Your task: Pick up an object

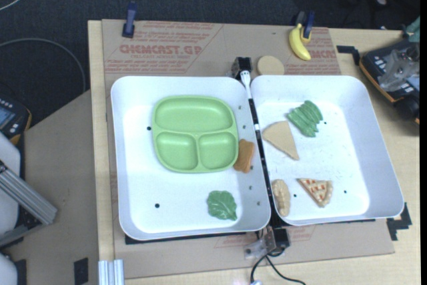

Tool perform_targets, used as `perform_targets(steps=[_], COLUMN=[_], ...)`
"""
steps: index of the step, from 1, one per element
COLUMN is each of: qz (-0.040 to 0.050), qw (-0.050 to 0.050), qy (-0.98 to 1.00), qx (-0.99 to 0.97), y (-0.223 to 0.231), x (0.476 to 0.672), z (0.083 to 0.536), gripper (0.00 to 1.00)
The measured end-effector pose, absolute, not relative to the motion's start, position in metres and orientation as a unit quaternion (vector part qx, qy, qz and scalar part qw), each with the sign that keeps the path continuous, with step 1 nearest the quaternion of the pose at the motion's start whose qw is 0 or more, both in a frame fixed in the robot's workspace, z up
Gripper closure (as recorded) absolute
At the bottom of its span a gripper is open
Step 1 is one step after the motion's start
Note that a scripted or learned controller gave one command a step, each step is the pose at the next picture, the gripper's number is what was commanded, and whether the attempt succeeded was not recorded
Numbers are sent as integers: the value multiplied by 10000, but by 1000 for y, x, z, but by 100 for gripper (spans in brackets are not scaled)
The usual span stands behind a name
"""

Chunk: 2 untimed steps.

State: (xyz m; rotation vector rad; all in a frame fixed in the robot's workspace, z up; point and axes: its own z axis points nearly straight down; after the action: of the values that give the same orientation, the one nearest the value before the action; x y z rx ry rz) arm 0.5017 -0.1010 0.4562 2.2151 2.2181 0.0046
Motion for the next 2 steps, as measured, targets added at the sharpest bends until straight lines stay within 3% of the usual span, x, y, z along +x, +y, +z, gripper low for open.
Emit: perform_targets(steps=[1,2], qz=[46,-3], qw=[47,-10], qy=[7095,7075], qx=[7047,7067], y=[-49,-39], x=[507,478], z=[541,529], gripper=[100,100])
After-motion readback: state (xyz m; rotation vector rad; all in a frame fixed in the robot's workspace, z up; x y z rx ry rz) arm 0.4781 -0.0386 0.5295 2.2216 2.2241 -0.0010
